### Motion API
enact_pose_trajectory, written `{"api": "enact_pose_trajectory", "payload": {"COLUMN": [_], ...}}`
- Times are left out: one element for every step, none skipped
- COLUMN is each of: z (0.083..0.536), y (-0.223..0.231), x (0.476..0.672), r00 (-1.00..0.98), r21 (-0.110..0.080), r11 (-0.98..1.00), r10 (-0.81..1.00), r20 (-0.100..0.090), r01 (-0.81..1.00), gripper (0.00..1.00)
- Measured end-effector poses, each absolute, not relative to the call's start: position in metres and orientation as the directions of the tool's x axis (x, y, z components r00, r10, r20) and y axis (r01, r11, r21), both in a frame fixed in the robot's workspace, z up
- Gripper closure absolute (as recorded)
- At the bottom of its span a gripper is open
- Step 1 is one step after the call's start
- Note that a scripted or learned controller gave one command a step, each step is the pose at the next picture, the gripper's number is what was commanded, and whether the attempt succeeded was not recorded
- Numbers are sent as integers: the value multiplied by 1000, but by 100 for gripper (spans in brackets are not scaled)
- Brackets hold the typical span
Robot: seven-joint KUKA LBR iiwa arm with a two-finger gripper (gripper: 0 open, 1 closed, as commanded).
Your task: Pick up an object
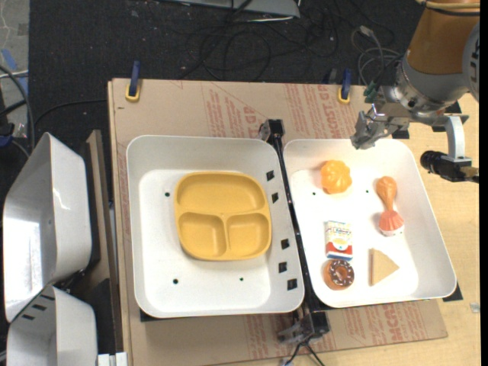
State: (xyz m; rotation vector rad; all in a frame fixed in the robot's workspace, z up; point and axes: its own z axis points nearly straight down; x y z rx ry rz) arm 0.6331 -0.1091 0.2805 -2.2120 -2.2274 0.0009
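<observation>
The gripper (pixel 368 137) hangs over the far rim of the right bin (pixel 435 227), with nothing between its fingers; I cannot tell how wide they stand. Inside lie 5 objects: an orange lump (pixel 335 177) nearest it, a drumstick (pixel 388 203), a small carton (pixel 338 240), a doughnut (pixel 338 274) and a wedge (pixel 382 267). The left bin (pixel 152 204) holds a yellow tray (pixel 223 214).

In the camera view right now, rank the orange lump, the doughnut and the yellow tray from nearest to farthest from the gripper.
1. Orange lump, top of the right bin, just below the gripper.
2. Doughnut, bottom of the right bin.
3. Yellow tray, in the left bin.
</observation>
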Motion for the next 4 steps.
{"api": "enact_pose_trajectory", "payload": {"z": [260, 260, 258, 253], "y": [-58, -2, 43, 88], "x": [621, 615, 596, 580], "r00": [-7, -9, -8, -7], "r21": [-2, -2, -2, -3], "r11": [7, 9, 8, 7], "r10": [1000, 1000, 1000, 1000], "r20": [1, 2, 1, 0], "r01": [1000, 1000, 1000, 1000], "gripper": [100, 100, 100, 100]}}
